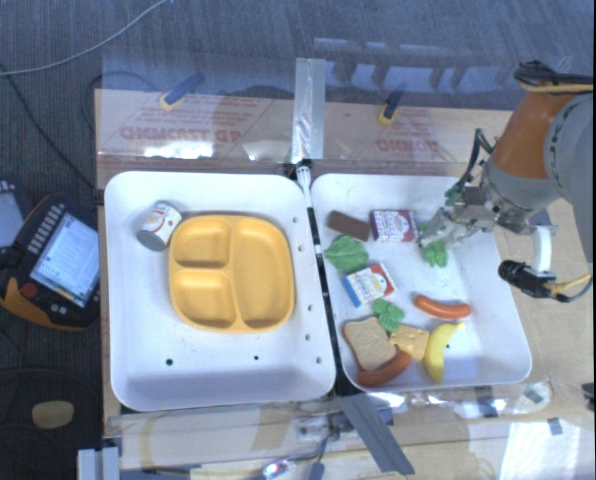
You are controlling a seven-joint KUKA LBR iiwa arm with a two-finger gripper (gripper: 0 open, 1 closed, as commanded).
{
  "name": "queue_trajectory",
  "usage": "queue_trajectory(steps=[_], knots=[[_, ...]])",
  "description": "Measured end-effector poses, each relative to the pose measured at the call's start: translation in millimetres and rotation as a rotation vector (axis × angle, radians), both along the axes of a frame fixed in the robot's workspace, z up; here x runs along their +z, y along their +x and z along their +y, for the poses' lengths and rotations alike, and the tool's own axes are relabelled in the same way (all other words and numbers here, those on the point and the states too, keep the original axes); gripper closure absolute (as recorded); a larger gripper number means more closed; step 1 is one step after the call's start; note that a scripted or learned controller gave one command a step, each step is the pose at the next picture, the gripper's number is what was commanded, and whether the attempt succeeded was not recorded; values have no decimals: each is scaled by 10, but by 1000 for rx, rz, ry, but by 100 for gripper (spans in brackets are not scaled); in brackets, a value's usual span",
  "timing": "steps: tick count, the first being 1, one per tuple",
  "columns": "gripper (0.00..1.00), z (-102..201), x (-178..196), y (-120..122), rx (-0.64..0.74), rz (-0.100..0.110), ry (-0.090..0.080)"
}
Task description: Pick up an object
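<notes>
Over right-hand shallow white bin (518, 353), near its upper right: grey two-finger gripper (446, 230) low, just above small green leafy toy piece (436, 255). Finger state impossible to tell. Likely approach-to-grasp step on that green piece. Next: settle around it, close, lift clear of small red-and-white carton (392, 226) nearby.

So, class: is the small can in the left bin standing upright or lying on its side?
On its side. The can lies beside the yellow tray, its round end facing sideways and its red-and-white wall showing along its length.
</notes>
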State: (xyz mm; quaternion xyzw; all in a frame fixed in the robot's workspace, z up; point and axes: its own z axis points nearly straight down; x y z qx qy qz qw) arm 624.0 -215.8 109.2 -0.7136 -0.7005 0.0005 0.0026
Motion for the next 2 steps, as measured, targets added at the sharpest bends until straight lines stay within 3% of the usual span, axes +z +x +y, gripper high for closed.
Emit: queue_trajectory(steps=[1, 2], knots=[[100, 266, -54, -683, 191, -3, -2], [100, 153, 157, -207, -53, -2, -4]])
